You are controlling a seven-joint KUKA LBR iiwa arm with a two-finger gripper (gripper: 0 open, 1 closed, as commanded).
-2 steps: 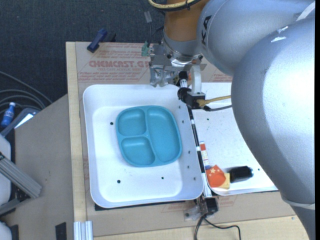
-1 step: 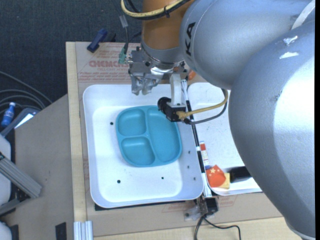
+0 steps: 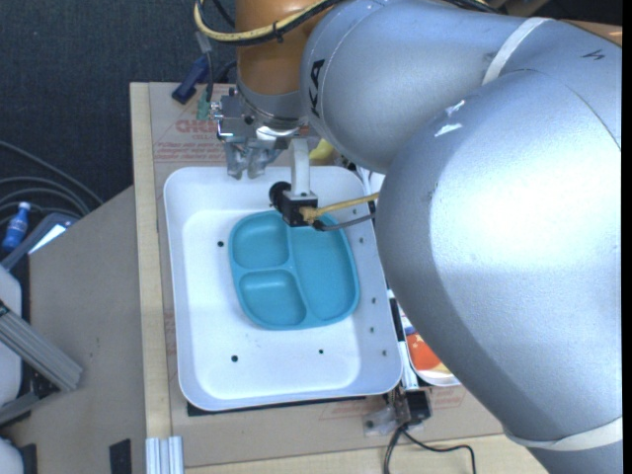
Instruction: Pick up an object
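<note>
A blue divided plate [image 3: 293, 269] with three compartments lies flat in the middle of the left white bin [image 3: 202, 354]. My gripper [image 3: 248, 169] hangs over the bin's far rim, just beyond the plate's far left corner and apart from it. Its two fingers point down with a small gap between them, open, and nothing is held. The grey arm with its orange band reaches in from the right and hides most of the right bin.
An orange and white object [image 3: 425, 355] peeks out from under the arm in the right bin. A yellow object [image 3: 322, 150] shows at the far edge, beside the wrist. A blue tool [image 3: 190, 82] lies on the bench beyond the bins.
</note>
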